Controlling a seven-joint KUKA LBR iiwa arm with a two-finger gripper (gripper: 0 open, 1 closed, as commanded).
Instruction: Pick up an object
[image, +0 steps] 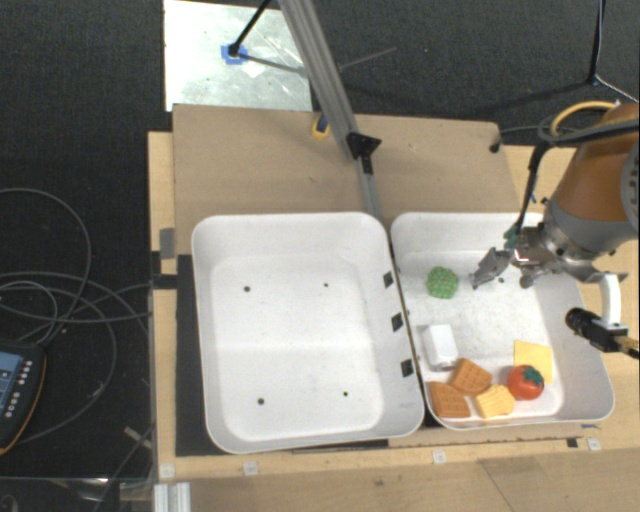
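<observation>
While the gripper (496, 270) hangs over the right bin (590, 400) beside a green ball (442, 282), its fingers are spread apart, holding nothing.

Two shallow white plastic bins sit side by side on a brown bench. The right bin (590, 400) holds a green knobbly ball (442, 282), a white rectangular block (439, 345), two orange waffle-textured pieces (460, 388), two yellow wedge-shaped pieces (532, 356) and a red tomato-like toy (526, 381). The grey two-finger gripper (497, 273) hangs over this bin, near the ball, its fingers spread and holding nothing. The left bin (295, 232) adjoins it.
</observation>
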